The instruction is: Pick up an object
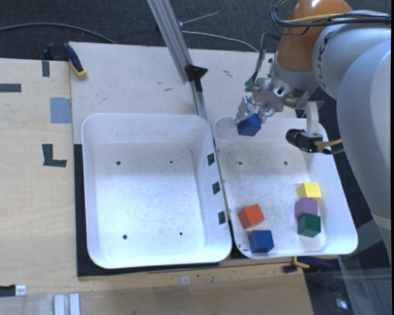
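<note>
gripper (255,110): clamped on blue cube (249,126), raised over right bin's (276,159) far-left corner | cube directly under fingertips | left bin (151,189) just left across rims

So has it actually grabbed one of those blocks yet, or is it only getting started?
It looks mostly done: the gripper has a blue block between its fingers, apparently raised above the far end of the right bin. In the bin lie the orange block, another blue cube, and the yellow, purple and green ones. What's left is keeping hold of it.
</note>
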Robot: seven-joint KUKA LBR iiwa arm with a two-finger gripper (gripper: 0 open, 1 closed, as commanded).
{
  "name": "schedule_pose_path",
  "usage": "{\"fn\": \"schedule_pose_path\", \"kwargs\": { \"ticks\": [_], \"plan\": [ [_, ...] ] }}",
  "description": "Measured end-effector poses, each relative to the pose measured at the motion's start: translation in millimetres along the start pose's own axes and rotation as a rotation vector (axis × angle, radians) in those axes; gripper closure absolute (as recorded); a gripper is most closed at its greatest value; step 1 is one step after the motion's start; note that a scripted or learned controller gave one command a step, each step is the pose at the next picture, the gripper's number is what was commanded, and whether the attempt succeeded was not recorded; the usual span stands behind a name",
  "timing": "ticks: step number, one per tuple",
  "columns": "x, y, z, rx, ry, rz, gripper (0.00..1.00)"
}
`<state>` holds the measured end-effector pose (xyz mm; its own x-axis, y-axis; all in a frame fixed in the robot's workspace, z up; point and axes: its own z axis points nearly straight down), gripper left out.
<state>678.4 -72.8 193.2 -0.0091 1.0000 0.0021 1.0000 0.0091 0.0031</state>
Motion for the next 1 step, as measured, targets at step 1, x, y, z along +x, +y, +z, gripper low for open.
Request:
{"fn": "schedule_pose_path", "kwargs": {
  "ticks": [1],
  "plan": [
    [57.3, -0.2, -135.4, -0.004, -0.001, 0.003, 1.0]
  ]
}}
